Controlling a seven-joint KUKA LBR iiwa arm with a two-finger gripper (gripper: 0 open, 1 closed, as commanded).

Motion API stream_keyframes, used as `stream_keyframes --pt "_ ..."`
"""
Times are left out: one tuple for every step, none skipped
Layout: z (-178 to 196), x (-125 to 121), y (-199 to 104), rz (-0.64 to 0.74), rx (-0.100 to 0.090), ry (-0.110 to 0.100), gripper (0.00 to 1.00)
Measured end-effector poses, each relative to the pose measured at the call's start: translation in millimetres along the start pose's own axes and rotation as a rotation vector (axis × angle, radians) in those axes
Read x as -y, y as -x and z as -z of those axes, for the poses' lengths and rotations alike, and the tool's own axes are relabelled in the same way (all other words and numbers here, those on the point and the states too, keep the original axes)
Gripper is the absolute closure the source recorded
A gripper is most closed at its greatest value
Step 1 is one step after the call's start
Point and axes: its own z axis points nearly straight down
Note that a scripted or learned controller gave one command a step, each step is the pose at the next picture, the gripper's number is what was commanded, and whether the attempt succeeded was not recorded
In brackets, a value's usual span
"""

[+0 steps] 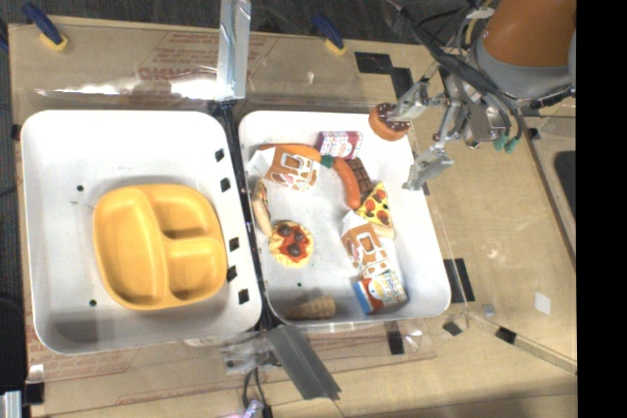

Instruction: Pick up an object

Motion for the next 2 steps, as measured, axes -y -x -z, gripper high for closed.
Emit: stream_keyframes --pt "-137 -2 -26 -0.089 -0.010 0.004 0.00" --pt "-192 -37 -82 -0.238 0.004 0.000 0.00"
